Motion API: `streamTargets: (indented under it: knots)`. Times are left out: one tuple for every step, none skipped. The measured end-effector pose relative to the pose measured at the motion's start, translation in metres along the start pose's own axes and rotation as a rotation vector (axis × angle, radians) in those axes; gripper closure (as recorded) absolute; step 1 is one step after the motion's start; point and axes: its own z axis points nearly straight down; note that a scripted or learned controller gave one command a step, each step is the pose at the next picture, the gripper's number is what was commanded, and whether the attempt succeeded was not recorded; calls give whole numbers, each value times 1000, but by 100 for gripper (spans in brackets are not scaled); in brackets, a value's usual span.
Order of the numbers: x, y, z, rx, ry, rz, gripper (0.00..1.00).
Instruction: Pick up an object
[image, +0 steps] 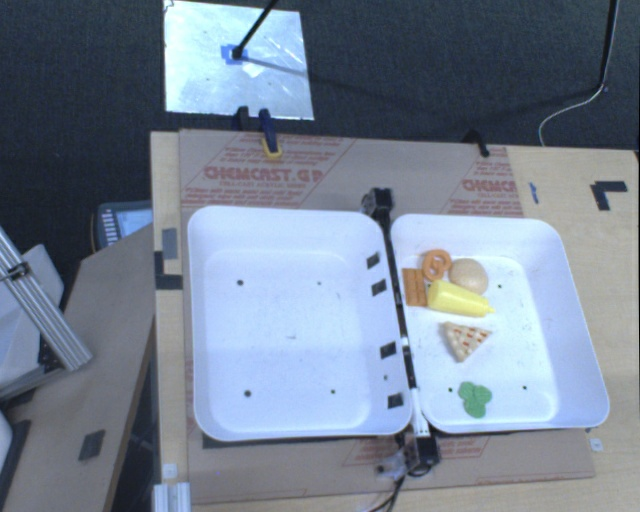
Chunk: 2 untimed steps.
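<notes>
black cable (609, 45) past bench (570, 170) far right corner; thin white cable (568, 108) beside it; can't tell if either is the arm's

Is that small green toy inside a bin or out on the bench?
Inside: the small green toy lies on the right white bin's floor, near its front wall.

Pose of the arm and wrist: cannot be determined. State of the pincer: cannot be determined. Nothing further to record on the robot's own body at this moment.
</notes>
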Motion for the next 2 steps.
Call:
streamTargets:
  knots:
    - [0, -82, -17, 7, 4, 8, 100]
    - [80, -34, -13, 4, 4, -5, 100]
